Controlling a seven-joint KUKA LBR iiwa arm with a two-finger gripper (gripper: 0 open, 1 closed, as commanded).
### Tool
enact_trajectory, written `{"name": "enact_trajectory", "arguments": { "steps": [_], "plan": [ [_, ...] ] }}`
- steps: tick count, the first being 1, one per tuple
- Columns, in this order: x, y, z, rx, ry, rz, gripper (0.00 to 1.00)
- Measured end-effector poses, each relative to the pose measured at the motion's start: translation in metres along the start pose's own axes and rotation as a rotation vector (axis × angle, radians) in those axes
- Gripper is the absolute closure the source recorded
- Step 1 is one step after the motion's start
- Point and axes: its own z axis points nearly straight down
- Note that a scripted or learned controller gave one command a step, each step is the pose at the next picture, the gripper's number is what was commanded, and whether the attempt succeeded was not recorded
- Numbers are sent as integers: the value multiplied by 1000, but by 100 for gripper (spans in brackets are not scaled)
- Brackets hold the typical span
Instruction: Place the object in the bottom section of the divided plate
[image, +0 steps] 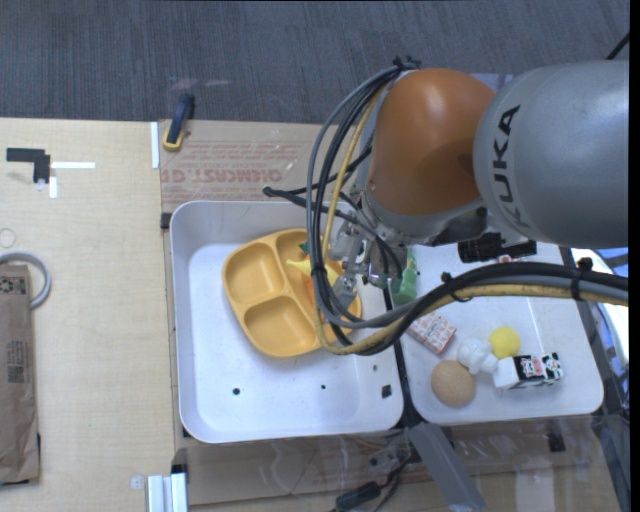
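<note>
The yellow divided plate (262, 295) lies tilted in the left white bin (215, 390). Its two sections on the left and bottom show bare; its right section is largely hidden under the arm. My gripper (350, 268) hangs over that right side of the plate, wrapped in cables. A small bright yellow object (298, 267) pokes out beside the gripper, on or just above the plate's right section. Whether the gripper holds it cannot be made out.
The right bin (580, 400) holds a pink patterned block (432, 333), a white piece (475, 352), a yellow ball (504, 341), a tan ball (453, 384) and a black-and-white box (530, 370). A green item (405, 283) sits near the divider.
</note>
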Motion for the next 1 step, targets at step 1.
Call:
{"name": "enact_trajectory", "arguments": {
  "steps": [1],
  "plan": [
    [-79,30,111,-10,-19,108,0]
  ]
}}
